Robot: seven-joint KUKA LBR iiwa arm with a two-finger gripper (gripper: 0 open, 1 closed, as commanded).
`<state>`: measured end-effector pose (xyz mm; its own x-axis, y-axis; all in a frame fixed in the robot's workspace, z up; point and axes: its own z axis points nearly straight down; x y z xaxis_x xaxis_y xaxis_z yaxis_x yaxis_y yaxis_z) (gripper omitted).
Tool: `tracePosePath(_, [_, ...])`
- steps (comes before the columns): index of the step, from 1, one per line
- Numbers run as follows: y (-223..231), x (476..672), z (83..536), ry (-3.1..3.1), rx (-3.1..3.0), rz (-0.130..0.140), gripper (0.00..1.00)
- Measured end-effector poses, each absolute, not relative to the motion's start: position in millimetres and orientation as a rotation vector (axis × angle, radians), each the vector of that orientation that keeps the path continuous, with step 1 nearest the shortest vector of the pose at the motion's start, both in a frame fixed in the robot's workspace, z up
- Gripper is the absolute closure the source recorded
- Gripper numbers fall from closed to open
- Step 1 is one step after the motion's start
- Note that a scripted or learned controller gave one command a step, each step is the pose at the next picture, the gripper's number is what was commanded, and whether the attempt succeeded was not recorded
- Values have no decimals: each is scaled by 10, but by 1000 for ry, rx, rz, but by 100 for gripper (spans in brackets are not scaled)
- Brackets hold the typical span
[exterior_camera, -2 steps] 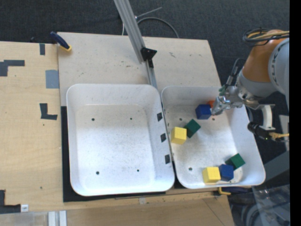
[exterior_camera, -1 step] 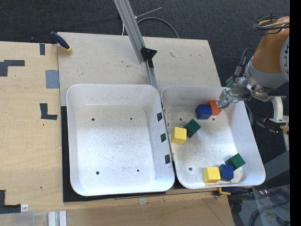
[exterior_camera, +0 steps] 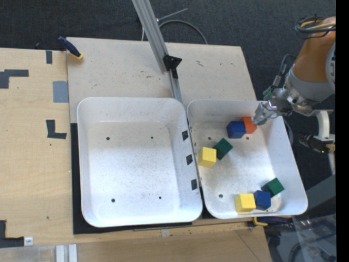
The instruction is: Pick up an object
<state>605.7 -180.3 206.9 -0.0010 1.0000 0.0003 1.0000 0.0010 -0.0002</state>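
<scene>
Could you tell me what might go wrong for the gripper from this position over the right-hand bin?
The gripper is low beside the orange block, which touches a blue block; closing there could push both aside or catch two at once. It also sits near the right bin's far rim, so a descent could strike the wall. A green block and yellow block nearby could be bumped if the pair slides.

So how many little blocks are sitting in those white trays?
7, all in the right bin: a blue block and an orange block by the gripper, yellow and green mid-bin, and yellow, blue and green at the near corner. More may hide behind.
</scene>
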Motion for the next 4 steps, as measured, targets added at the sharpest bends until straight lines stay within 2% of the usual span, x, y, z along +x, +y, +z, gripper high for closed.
tracePosePath(2, [-776, 6014, 1981, -2226, -2213, 1, 100])
tracePosePath(3, [-250, 6116, 1992, -2228, -2212, -1, 100])
tracePosePath(4, [250, 6096, 2166, -2229, -2213, -3, 100])
